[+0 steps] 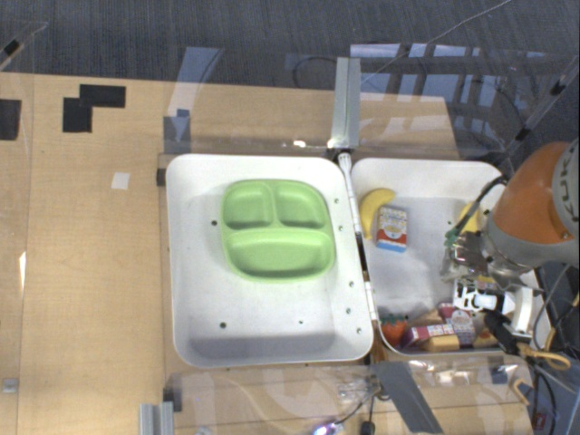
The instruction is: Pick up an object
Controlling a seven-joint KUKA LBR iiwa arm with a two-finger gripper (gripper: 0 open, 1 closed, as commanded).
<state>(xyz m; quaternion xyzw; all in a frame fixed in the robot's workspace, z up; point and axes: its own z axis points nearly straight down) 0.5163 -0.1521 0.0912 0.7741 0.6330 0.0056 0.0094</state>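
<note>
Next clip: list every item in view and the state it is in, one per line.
Green divided plate: flat in the left bin, compartments bare.
Banana: lying in the right bin, against the small carton.
Small carton: lying flat, label up.
Snack packets: piled at the right bin's near edge.
Gripper: low over the right bin, fingers unclear.

White bins: two point(258, 347) point(417, 172). Green divided tray: one point(276, 227). Banana: one point(374, 203). Small carton: one point(391, 227). Heaped small items point(435, 333) beside gripper point(467, 270): uncountable.
</note>
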